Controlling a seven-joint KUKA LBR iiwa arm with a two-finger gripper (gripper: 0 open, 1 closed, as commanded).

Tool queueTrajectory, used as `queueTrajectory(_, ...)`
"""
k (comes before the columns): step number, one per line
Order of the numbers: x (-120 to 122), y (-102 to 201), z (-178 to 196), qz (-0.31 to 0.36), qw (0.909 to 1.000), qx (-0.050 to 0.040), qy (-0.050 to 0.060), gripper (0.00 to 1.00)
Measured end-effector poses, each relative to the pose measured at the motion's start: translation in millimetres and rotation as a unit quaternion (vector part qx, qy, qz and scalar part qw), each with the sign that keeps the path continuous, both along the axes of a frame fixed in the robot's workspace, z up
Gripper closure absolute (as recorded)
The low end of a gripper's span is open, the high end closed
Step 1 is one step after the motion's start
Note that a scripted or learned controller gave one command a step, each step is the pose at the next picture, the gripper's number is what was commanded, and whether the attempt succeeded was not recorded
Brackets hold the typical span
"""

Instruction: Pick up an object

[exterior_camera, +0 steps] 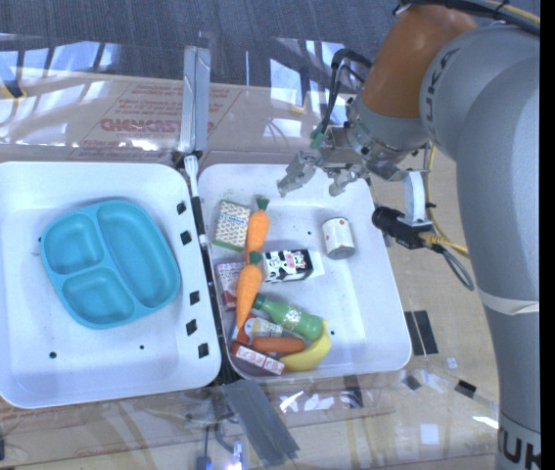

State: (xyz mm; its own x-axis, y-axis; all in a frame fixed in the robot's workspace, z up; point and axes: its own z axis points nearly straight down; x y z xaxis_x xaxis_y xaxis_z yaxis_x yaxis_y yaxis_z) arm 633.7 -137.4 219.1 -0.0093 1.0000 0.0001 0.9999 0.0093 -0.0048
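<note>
Gripper (318,175) is hovering with fingers spread and nothing between them, over the right bin's (380,292) far edge. Both white bins are sitting on a tan bench (111,116). A small can (337,237) is lying near, at five o'clock.

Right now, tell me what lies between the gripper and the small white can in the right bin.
Nothing: in the camera view, bare white bin floor separates the gripper from the white can.
</note>
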Motion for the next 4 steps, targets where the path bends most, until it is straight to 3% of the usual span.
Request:
queueTrajectory(1,-11.3,-0.8,-108.7,-0.003,1.0000,0.0005,-0.009,0.00)
queueTrajectory(2,-11.3,-0.3,-98.0,0.000,1.0000,0.0009,-0.007,1.00)
queueTrajectory(3,-41.1,35.5,-127.8,0.066,0.9978,0.0005,0.000,1.00)
queueTrajectory(4,-41.3,41.6,-128.0,0.150,0.9886,0.0014,0.000,1.00)
